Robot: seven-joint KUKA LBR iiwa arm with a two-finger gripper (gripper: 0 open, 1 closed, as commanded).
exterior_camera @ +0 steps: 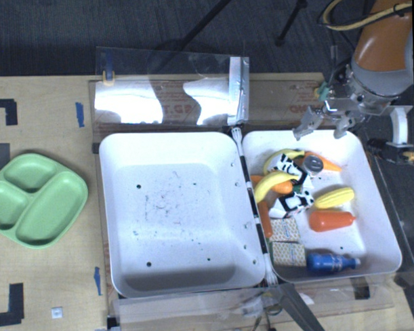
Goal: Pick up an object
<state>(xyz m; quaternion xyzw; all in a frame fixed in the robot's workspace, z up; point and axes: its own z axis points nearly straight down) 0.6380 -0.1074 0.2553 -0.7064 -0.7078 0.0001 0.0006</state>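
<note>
While hovering over the right bin's [379, 247] far rim, the gripper [325, 123] is sitting spread open and holding nothing; the nearest target, a banana [267, 185], is lying below-left of it, long axis slanting toward the bin divider.

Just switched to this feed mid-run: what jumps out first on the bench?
The heap of bright toys in the right bin draws the eye: a yellow banana, an orange carrot-like piece and a blue bottle near its front wall. The gripper hangs open over that bin's far rim with nothing between its fingers. Off to the left, a green divided plate sits on the bench.
</note>
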